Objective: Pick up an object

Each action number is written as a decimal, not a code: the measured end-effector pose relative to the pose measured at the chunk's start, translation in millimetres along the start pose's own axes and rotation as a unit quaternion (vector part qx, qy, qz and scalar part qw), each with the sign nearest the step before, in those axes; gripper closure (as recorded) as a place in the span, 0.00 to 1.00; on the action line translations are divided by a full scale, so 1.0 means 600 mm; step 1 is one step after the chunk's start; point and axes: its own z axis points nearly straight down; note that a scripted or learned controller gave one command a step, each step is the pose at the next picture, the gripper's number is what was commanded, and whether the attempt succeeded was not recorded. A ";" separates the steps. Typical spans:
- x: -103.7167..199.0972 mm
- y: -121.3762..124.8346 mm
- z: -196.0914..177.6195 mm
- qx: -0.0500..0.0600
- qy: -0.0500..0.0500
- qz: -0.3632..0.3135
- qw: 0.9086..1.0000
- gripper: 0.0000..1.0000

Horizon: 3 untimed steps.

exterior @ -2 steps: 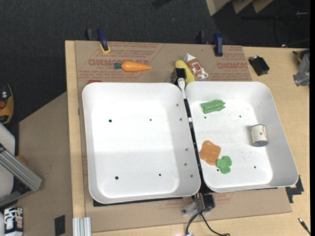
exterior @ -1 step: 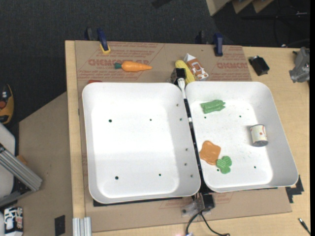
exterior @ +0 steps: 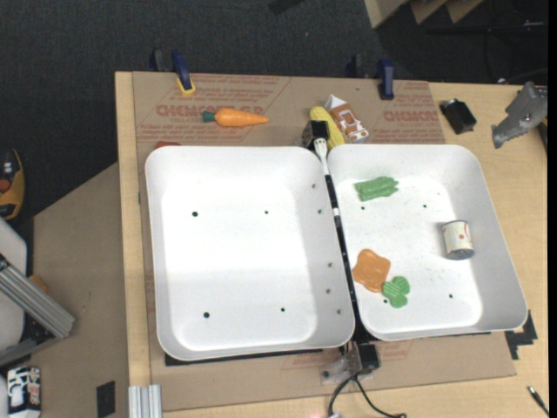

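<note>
Four small objects sit in the right bin (exterior: pixel 487 316): green piece (exterior: pixel 376 188) at 11 o'clock, can (exterior: pixel 457 239) at 3, orange piece (exterior: pixel 372 270) touching another green piece (exterior: pixel 396 291) at 7. Pincer (exterior: pixel 520 116) waits at 1 o'clock, finger state unclear; a grab there risks snagging both.

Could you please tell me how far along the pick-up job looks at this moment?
Nothing looks done yet. The grey metal gripper sits at the bench's far right edge, outside the right white bin, with nothing in hand. The flat green piece, small silver can, orange piece and green broccoli-shaped toy all lie in that bin, unpicked.
</note>
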 end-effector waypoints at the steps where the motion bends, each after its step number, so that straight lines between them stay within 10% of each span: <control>1: 0.000 0.001 -0.019 -0.003 -0.001 0.000 1.000 1.00; 2: 0.000 0.001 -0.018 -0.002 -0.001 0.000 1.000 0.00; 3: 0.000 0.002 -0.036 -0.005 -0.001 0.000 1.000 1.00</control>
